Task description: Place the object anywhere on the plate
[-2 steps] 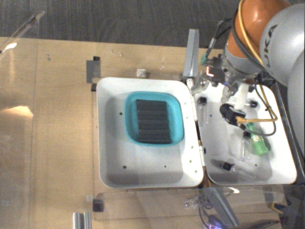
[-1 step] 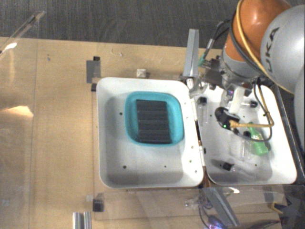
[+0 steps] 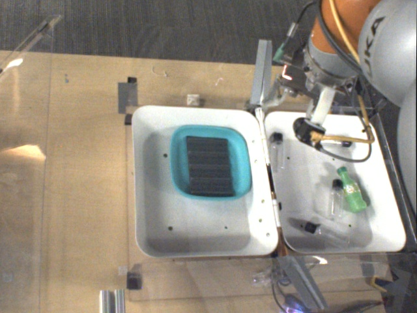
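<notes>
- Teal plate (image 3: 243, 165) in the left bin (image 3: 151, 201), black ridged block (image 3: 210, 165) lying on its middle.
- Grey arm (image 3: 391, 28) at 1 o'clock over the right bin (image 3: 381, 230); cannot tell the fingers' state.

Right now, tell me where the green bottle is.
The green bottle lies in the right bin, near its right wall, next to a clear black-capped vial.

Left white bin (image 3: 150, 235), right white bin (image 3: 384, 230), wooden bench (image 3: 65, 175), dark carpet (image 3: 163, 12)
</notes>
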Tool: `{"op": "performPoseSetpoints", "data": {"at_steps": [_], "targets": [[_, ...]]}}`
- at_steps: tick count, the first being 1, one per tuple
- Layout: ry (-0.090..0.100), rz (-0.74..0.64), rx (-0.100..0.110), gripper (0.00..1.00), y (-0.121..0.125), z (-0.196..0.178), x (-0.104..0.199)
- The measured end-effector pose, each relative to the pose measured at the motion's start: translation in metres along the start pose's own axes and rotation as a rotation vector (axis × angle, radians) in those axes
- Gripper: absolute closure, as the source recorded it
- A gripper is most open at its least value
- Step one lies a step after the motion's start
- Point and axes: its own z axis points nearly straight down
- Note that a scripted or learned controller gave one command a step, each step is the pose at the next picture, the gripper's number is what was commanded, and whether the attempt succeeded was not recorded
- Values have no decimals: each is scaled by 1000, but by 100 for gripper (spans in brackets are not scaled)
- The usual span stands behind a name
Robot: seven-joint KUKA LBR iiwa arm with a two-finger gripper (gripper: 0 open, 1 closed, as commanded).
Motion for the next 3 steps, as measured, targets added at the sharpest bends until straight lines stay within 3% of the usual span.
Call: {"op": "performPoseSetpoints", "data": {"at_steps": [1,3], "targets": [[1,19,-2,0,-18,-98,-62],[-1,337,0,0,-61,-118,-167]]}}
